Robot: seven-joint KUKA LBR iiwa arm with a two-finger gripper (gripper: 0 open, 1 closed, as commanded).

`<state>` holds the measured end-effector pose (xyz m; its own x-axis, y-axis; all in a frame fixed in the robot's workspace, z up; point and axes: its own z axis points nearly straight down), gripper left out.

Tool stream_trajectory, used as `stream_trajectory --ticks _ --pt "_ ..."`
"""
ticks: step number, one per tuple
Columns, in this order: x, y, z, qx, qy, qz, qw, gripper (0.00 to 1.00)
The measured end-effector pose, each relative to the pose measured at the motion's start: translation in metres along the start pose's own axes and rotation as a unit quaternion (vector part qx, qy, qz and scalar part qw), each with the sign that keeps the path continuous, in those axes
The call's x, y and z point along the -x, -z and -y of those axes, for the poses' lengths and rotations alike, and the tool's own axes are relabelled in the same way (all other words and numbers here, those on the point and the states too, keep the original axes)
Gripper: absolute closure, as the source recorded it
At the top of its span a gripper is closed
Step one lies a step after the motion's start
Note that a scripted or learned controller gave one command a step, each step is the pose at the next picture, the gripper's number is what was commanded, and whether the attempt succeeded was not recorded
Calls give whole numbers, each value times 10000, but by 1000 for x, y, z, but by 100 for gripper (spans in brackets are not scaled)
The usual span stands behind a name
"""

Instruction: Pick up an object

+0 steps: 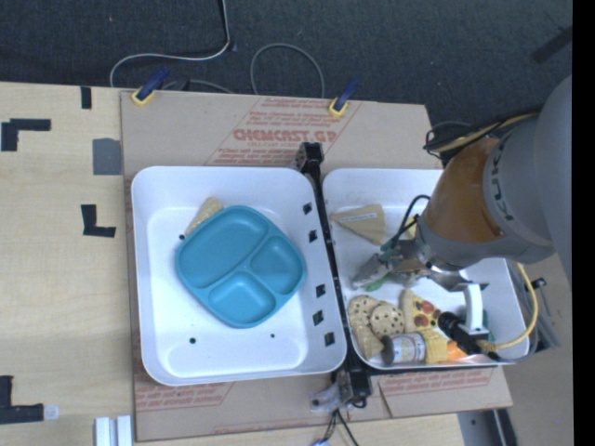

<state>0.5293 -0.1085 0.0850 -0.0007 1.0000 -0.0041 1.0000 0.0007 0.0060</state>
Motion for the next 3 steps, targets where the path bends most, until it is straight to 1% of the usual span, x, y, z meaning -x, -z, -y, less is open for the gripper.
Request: stream_trajectory --ticks 1,2,3 --pt "36 50 -72 11 6 -1 10000 0" --pt "-9 18 -37 -60 10 -29 10000 0" --pt "-8 0 -33 -24 0 -8 10000 0"
